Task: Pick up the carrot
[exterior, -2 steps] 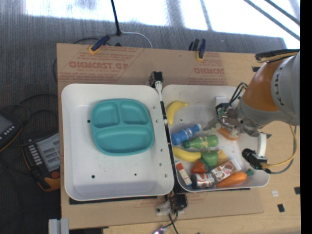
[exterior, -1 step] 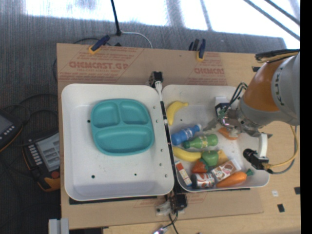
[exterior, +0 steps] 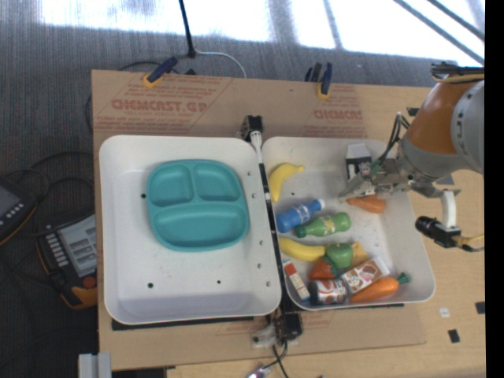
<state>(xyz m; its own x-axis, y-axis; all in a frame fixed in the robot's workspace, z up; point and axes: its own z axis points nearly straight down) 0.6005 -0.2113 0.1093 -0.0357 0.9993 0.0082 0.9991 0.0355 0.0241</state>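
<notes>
Claw point(exterior: 364, 193) beside carrot point(exterior: 368, 204); near right bin point(exterior: 417, 246) rim.

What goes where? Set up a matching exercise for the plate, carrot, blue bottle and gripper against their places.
Things:
1. plate
2. carrot
3. blue bottle
4. gripper

Places:
A. near right corner of the right bin
B. in the left bin
C. over the right bin's far side
D. beside the green bottle

Pairs: 1-B, 2-A, 3-D, 4-C.
</notes>
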